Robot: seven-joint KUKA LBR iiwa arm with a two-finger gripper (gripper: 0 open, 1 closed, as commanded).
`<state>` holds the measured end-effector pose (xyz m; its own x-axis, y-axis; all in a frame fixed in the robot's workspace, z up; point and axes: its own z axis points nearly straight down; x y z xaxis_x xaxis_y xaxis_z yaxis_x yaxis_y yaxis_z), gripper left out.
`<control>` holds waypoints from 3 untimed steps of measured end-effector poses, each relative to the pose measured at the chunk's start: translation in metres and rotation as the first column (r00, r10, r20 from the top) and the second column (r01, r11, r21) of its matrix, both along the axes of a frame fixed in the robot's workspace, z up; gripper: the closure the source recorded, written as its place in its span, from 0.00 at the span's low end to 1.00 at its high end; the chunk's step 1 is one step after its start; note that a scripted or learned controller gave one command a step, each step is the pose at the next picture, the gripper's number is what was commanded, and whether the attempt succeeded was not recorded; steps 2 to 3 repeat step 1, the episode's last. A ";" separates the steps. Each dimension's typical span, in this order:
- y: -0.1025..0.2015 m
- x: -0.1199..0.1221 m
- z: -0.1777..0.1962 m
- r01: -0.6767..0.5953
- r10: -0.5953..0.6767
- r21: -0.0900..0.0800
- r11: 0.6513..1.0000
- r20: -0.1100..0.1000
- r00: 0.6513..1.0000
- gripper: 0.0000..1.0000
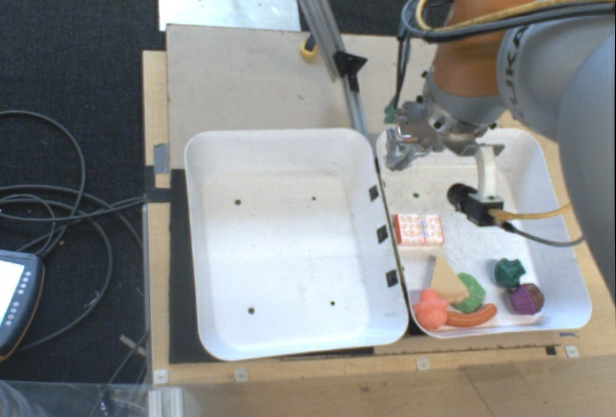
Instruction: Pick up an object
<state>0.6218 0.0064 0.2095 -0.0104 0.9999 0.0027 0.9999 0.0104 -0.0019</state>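
Note:
Several small items lie in the near end of the right bin (pixel 563 232): a pink-and-white box (pixel 419 230), a tan wedge (pixel 444 278), a green curved piece (pixel 473 290), an orange lump (pixel 431 311), a red sausage shape (pixel 472 316), a dark green piece (pixel 508 271) and a purple piece (pixel 526 299). My gripper (pixel 402 147) hangs over the far left corner of that bin, close to the divider between the bins. It is well behind the box, and nothing visible is in it.
The left bin (pixel 279 141) is white with a few dark dots on its floor. A slanted metal pole (pixel 322 15) crosses the back of the bench. Cables (pixel 58 213) and a pendant lie on the floor at left.

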 end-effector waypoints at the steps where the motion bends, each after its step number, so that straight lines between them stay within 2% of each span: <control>1: 0.053 -0.011 0.000 -0.001 0.001 0.000 1.000 0.001 1.000 1.00; 3: 0.053 -0.011 0.000 -0.001 0.001 0.000 1.000 0.001 1.000 1.00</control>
